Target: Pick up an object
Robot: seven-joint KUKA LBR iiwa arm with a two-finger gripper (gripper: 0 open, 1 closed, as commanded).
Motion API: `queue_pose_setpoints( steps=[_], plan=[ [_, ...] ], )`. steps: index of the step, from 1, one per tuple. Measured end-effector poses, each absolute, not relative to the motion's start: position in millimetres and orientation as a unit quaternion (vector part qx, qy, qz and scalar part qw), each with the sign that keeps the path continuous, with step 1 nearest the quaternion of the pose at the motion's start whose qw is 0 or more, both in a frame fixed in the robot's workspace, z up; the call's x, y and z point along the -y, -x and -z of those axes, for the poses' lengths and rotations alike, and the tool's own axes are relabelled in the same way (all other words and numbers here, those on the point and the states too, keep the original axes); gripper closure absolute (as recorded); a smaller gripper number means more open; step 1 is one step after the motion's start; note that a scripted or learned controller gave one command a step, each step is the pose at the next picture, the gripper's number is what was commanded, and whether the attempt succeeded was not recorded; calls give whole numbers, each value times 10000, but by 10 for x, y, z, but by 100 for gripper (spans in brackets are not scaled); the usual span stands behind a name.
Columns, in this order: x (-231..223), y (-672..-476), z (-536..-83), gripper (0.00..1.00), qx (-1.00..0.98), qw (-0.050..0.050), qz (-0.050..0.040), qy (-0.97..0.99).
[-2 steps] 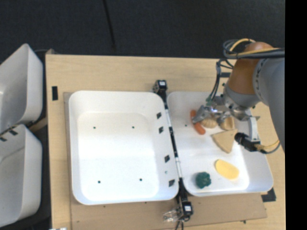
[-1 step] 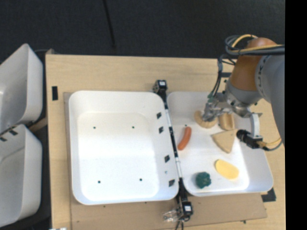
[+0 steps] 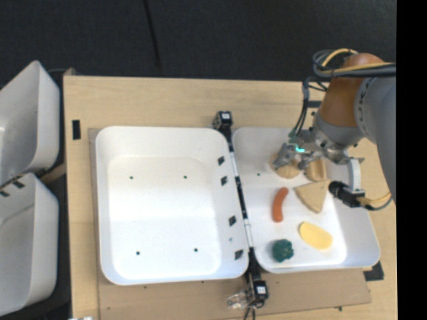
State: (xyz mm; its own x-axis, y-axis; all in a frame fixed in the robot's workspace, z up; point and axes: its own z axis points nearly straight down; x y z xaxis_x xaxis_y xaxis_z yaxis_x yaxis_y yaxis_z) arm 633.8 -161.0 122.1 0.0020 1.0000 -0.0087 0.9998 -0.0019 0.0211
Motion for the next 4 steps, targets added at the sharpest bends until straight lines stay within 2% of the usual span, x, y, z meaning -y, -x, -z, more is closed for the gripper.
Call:
queue_pose_setpoints(
  steps=[1,2,3,4],
  plan=[
    [967,-5794,-994,0,-7087,-28,8,-7055],
    [1324,-5672,-1008,0,-7060,5,11,-7082],
    [1312,-5690,-1118,100,-7044,15,-13,-7098],
    [820,-5333,-2067,100,-7093,26,-32,-7049]
  ],
)
